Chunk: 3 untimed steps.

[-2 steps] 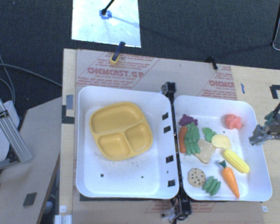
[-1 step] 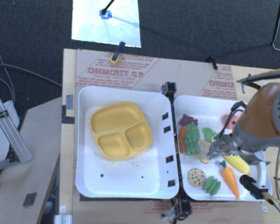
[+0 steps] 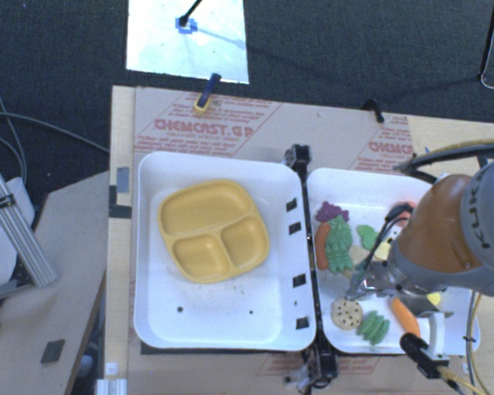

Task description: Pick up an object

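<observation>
2 red "CHEMCAST GP" prints [image 3: 203,128] cross the bench; whether the end effector [image 3: 363,284] grips anything is unclear.

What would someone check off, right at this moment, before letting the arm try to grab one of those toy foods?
1. Gripper is over the right bin, where the toys lie: ok.
2. A target lies close by: the cookie sits just below the gripper: ok.
3. Gripper open enough to fit around it: cannot tell, the wrist hides it.
4. Room around the cookie: not ok, the green pea pod lies right beside it.
5. Nothing carried already: cannot tell.
6. Left bin has a drop spot: ok, the yellow divided plate lies flat in it.
</observation>
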Tool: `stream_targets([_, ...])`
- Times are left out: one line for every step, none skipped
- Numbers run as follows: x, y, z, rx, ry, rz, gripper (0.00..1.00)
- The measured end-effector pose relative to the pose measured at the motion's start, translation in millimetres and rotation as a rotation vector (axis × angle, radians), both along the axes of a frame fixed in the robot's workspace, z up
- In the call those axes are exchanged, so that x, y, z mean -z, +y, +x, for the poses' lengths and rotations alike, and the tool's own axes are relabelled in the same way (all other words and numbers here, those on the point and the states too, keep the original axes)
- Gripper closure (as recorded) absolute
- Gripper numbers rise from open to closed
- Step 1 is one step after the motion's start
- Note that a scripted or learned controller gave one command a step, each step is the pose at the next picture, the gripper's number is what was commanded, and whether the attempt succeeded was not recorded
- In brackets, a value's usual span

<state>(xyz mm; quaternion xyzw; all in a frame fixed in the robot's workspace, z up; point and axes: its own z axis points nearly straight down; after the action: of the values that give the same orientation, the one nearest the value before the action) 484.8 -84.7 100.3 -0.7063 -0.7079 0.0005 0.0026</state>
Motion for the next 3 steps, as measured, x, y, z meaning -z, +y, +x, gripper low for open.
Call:
stream_targets([-12.2,-1.9,2.7,0.002,-0.007,-0.002,1.0])
stream_targets([-87.8,80.2,4.0,-0.011,-0.013,0.001,1.0])
stream_targets([-151.8,100.4,29.3,-0.006,-0.014,-0.002,1.0])
